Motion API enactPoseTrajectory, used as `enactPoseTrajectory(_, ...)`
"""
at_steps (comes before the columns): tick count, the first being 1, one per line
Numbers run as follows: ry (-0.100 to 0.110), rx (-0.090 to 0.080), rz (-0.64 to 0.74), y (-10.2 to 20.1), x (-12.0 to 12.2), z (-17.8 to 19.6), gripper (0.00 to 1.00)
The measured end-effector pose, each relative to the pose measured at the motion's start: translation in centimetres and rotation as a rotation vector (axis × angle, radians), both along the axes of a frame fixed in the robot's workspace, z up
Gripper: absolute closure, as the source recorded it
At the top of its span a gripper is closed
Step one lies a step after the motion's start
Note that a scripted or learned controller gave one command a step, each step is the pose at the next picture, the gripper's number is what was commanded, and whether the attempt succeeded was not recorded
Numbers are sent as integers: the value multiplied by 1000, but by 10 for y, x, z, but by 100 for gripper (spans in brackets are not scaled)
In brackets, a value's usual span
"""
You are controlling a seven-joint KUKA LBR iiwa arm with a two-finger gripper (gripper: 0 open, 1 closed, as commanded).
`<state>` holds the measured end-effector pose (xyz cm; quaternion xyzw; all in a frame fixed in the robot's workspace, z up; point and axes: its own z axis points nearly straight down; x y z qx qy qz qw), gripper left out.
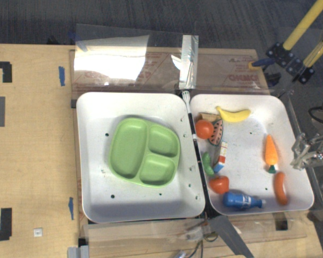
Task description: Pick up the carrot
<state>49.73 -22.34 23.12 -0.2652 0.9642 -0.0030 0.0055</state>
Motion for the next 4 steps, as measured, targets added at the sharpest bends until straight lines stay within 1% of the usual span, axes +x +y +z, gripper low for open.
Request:
enactPoseTrajectory(1, 4, 3, 0, 0, -1, -2, 0)
enactPoseTrajectory(2, -10, -3, -82, -1, 0, -126, 0)
enactPoseTrajectory(3, -4, 4, -81, 64, 30, -141, 0)
enactPoseTrajectory(4, -17, 4, -79, 66, 34, -128, 100)
